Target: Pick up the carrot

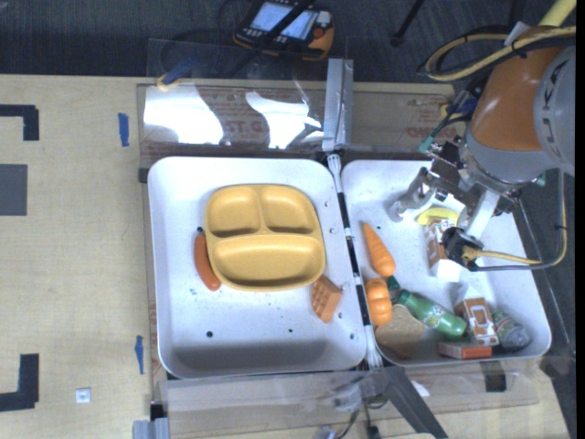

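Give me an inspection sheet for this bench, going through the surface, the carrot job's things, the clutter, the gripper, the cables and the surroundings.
Surface: two shallow white bins side by side, left bin, right bin.
Job's things: orange tapered carrot lying in the right bin near the divider, untouched.
Clutter: yellow three-compartment plastic plate, reddish sausage and waffle-like brown piece in the left bin; green bottle, small orange round fruit and yellow banana in the right.
Gripper: two-finger gripper over the right bin's back, apart from the carrot.
Cables: yellow cable by the wrist.
Surroundings: black handheld pendant behind the bins.
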